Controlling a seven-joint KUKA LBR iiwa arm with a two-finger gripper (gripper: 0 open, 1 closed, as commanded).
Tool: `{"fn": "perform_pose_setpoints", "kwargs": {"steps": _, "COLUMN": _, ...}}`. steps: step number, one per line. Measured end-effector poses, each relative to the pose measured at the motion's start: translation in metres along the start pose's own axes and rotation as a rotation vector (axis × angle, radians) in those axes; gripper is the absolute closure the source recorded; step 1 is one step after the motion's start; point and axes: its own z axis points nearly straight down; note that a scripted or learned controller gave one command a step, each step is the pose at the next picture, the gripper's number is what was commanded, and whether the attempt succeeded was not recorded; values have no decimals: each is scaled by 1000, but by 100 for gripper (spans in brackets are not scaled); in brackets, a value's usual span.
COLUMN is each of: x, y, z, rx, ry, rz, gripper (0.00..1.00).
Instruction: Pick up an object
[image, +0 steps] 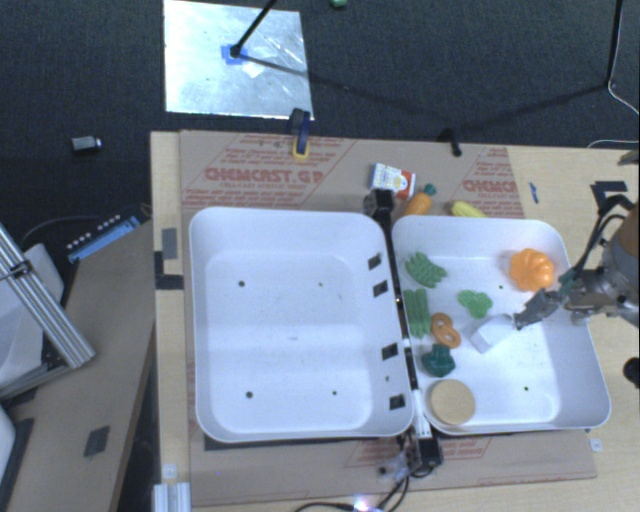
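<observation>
The right bin (560, 400) holds several small objects. An orange pumpkin-shaped toy (531, 268) lies near its far right. A white block (489, 334) lies in the middle, with a small green piece (474, 301) just behind it. My gripper (533, 309) reaches in from the right, low over the bin floor, just right of the white block and below the orange toy. Nothing shows in its grasp.
Along the right bin's left side lie a leafy green toy (425, 268), a green ridged strip (416, 311), an orange ring (445, 332), a dark teal piece (437, 361) and a tan disc (452, 401). The left bin (205, 330) adjoins. A small box (392, 179), carrot (418, 203) and banana (466, 210) lie behind.
</observation>
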Motion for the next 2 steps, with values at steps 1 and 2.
{"fn": "perform_pose_setpoints", "kwargs": {"steps": 1, "x": 0, "y": 1, "z": -11, "rx": -3, "ry": 0, "rz": -3, "gripper": 100}}
{"fn": "perform_pose_setpoints", "kwargs": {"steps": 2, "x": 72, "y": 5, "z": 77, "rx": 6, "ry": 5, "rz": -7, "gripper": 100}}
